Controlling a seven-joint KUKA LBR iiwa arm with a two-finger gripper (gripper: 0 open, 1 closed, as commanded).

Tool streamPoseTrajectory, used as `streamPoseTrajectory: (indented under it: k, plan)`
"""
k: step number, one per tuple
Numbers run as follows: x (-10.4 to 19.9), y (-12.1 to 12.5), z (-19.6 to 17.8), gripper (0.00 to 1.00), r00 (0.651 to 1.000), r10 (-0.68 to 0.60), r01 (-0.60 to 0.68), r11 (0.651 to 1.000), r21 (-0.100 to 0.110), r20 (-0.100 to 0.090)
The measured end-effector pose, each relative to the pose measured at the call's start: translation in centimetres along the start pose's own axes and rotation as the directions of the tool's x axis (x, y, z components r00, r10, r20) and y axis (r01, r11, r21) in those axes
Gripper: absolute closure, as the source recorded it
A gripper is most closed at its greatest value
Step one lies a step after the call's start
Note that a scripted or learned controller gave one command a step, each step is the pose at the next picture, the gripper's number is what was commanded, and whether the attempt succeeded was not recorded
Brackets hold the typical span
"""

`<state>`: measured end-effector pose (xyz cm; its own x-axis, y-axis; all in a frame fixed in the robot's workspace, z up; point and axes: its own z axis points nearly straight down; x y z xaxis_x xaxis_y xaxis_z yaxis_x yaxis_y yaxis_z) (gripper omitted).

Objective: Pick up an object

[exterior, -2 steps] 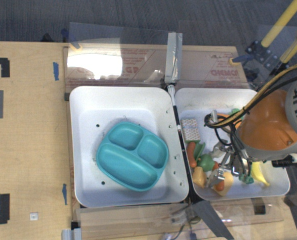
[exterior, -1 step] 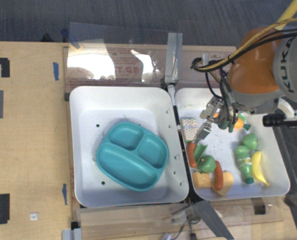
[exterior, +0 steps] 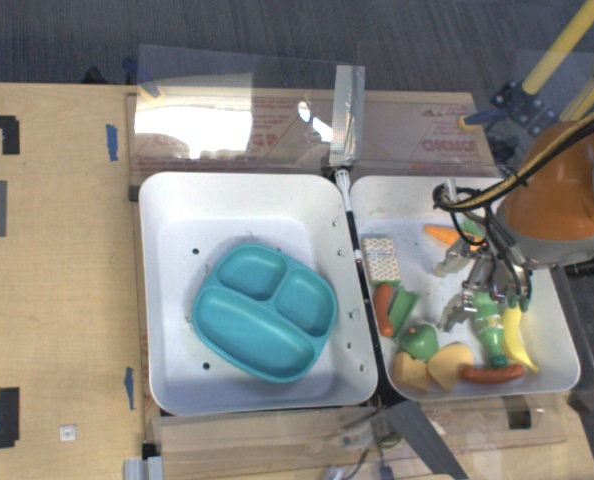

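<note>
Hand [exterior: 474, 286] of the grey arm, a metal two-finger tool trailing black cables, hangs low in the right bin among the toy food; its fingers look spread, one tip near the orange carrot and one lower by the green pieces, and nothing sits between them, so the pick appears not yet made and the closing and lifting are judged still to come. By size, the tan wooden tabletop [exterior: 47, 268] comes first, flat and matte, with black corner marks. The left shallow white plastic bin [exterior: 167, 208] is smooth with rounded corners and holds a teal divided plastic plate [exterior: 265, 311], glossy, with three compartments. The right shallow white plastic bin [exterior: 567, 353] carries the candidates: a curved yellow plastic banana [exterior: 518, 336] just beside the hand, a green toy vegetable piece [exterior: 492, 328], a tan rounded potato-like lump [exterior: 450, 364], a red sausage-shaped piece [exterior: 493, 373], a round green pepper [exterior: 418, 341], a small orange carrot [exterior: 440, 235], and a patterned flat packet [exterior: 380, 259] near the dividing wall.
</note>
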<state>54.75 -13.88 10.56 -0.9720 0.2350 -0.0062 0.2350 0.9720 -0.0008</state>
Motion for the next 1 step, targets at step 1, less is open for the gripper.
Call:
streamPoseTrajectory:
  k: [1]
  plan:
    - [-7.51,3.02,1.76,0.0,0.991,0.137,-0.137,0.991,-0.003,0.004]
